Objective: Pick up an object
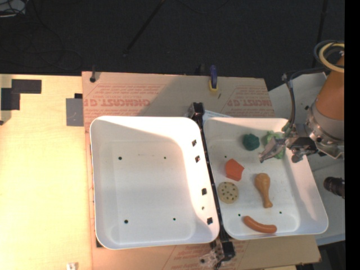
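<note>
This is a robotics lab or test cell rather than any home or shop. A pale wooden desk [39,179] carries a sheet of printed cardboard [140,97] on which two shallow white bins [146,235] sit side by side, joined by black clips [198,111]. The right bin [306,207] holds small toy foods: a drumstick [263,188], a sausage [259,225], a cookie [228,192]. An industrial robot arm [332,103] reaches in from the right. Behind the desk hangs a dark backdrop with loose cables [152,18], and a blue clamp [213,77] grips the cardboard's far edge.
</note>
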`<state>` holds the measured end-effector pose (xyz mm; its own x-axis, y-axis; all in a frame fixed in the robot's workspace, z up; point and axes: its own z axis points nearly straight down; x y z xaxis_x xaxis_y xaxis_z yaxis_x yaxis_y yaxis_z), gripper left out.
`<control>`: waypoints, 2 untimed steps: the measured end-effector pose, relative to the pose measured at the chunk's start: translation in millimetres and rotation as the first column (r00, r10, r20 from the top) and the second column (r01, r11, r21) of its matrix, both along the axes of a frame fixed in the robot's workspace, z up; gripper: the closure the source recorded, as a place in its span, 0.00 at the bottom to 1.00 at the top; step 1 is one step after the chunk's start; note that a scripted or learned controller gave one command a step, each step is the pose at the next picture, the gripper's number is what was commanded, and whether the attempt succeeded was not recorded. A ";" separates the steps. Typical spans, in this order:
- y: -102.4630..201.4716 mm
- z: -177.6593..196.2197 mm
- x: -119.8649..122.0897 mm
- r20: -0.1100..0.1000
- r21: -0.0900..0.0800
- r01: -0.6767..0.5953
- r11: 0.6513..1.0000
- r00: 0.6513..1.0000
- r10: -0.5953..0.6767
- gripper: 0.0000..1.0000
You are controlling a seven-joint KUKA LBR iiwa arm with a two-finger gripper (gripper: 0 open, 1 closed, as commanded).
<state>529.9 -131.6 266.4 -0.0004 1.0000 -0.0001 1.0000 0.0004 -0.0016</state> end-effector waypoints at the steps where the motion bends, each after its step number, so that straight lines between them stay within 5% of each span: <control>1: 15.3 -139.6 -18.1 -0.016 0.005 -0.001 1.000 1.000 0.001 0.00; 2: -12.1 -180.9 -5.6 -0.002 0.000 0.001 1.000 1.000 -0.001 0.00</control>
<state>524.3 -143.7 85.5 0.0010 1.0000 -0.0002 1.0000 -0.0010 -0.0031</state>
